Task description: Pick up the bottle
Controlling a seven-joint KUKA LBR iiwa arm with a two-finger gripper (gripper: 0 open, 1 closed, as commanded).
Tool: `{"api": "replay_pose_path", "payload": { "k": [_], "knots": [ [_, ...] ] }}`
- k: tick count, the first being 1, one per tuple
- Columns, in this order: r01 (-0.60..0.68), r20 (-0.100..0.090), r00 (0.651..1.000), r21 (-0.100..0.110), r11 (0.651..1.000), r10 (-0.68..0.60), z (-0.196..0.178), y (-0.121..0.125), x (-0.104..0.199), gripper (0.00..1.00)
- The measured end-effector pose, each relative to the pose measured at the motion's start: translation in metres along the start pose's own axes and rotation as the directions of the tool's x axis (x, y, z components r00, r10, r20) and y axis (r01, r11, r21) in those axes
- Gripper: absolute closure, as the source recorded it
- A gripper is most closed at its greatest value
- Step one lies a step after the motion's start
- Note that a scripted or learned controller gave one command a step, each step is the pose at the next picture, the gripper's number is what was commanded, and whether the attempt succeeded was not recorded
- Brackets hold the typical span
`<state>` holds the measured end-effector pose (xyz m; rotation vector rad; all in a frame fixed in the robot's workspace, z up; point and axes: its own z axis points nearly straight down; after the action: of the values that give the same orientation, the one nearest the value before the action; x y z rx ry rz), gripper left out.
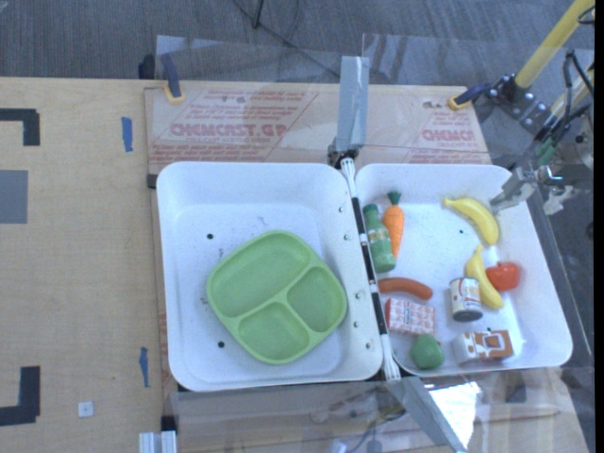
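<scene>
Nearest me, toy truck [488,345] sits at five o'clock in the right bin [552,291]. Green bottle [378,238] lies at nine o'clock, beside carrot [394,226]. I see gripper [511,192] at one o'clock; its spread I cannot tell.

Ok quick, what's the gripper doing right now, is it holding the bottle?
Gripper: near the right bin's far right rim, open or shut cannot be told; bottle lies in the bin, not held.

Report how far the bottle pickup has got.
Done: nothing visible yet. The small green plastic bottle lies in the right white bin, against the divider beside the orange toy carrot. In hand: the grey two-finger gripper sits at that bin's far right edge near the yellow toy banana, well apart from the bottle, with nothing between its fingers. Left: reaching across, grasping and lifting.
</scene>
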<state>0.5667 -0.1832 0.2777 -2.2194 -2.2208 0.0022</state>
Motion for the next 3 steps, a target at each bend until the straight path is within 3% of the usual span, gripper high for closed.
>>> {"api": "replay_pose_path", "payload": {
  "k": [1,2,3],
  "knots": [
    [-0.131,0.0,0.991,0.0,0.991,0.131,0.125,-0.027,0.053,0.0],
    [-0.326,-0.006,0.945,-0.025,0.945,0.326,0.185,-0.054,0.07,0.0],
    [-0.091,0.0,0.996,-0.003,0.996,0.091,0.17,-0.026,0.074,0.0]
  ]
}}
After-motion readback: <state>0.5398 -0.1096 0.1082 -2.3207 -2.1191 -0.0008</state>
